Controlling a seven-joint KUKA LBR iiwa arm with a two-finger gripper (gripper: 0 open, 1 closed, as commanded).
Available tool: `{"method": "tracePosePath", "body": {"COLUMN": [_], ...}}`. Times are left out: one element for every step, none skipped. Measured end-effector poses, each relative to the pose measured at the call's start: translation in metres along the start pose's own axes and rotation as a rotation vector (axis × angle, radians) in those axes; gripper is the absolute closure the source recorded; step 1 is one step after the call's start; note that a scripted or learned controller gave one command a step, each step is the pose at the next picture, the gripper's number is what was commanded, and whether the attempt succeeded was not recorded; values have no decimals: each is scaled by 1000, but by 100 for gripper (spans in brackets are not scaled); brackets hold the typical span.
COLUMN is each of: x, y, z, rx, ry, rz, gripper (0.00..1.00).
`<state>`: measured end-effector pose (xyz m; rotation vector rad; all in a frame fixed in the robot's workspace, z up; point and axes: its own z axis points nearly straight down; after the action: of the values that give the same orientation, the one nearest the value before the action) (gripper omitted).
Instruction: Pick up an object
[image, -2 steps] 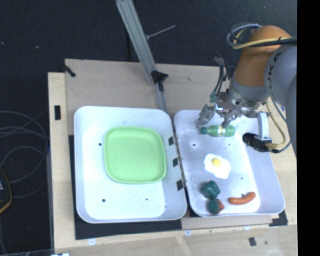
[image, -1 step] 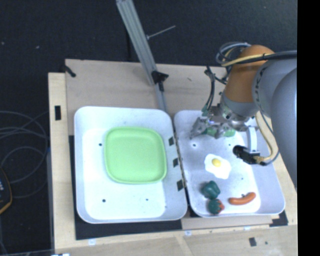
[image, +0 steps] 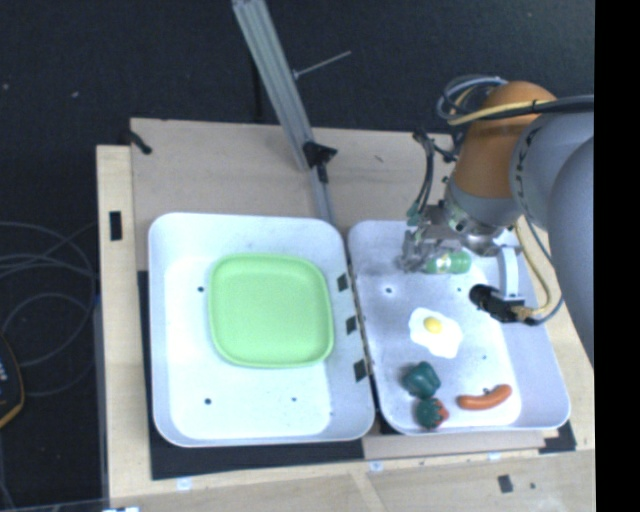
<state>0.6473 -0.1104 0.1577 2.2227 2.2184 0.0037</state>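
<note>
1. Nearest the camera, in the front part of the right-hand shallow white bin (image: 388, 300), lies a small dark green and red toy piece (image: 431, 412). It is too small to identify; possibly a strawberry.
2. Near it on the right, apart from it, lies an orange-red toy sausage (image: 485, 398), lengthwise across the bin and close to the front wall.
3. Just behind the small piece, close to it or touching, sits a dark green toy pepper (image: 421, 378).
4. Further back, mid-bin, a white toy fried egg with a yellow yolk (image: 435, 333) lies flat, apart from the pepper.
5. The left-hand shallow white bin (image: 180, 300) holds a light green square plastic plate with rounded corners (image: 270, 310), flat and roughly central. The two bins stand side by side, their inner walls nearly touching.
6. At the back of the right-hand bin is a pale green rounded toy piece (image: 452, 263), the object closest to the robot's tool.
7. The two-finger gripper (image: 418, 250) is low over the bin's back part, just left of the pale green piece and in contact with it or nearly so. Whether the gripper is open, closed or gripping that piece cannot be told from this angle.
8. Above the gripper, the grey arm (image: 560, 170) with its orange band (image: 500, 140) reaches in from the right.
9. Farthest back, a grey metal pole (image: 280, 80) rises at a slant from the pale wooden bench (image: 200, 170) behind the bins.
</note>
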Motion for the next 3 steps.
{"method": "tracePosePath", "body": {"x": [3,2,61], "y": [10,11,2], "z": [-56,-109,-110], "rx": [-3,-3,1], "ry": [-1,-1,0], "rz": [-2,-2,-6], "gripper": [100,100,100]}}
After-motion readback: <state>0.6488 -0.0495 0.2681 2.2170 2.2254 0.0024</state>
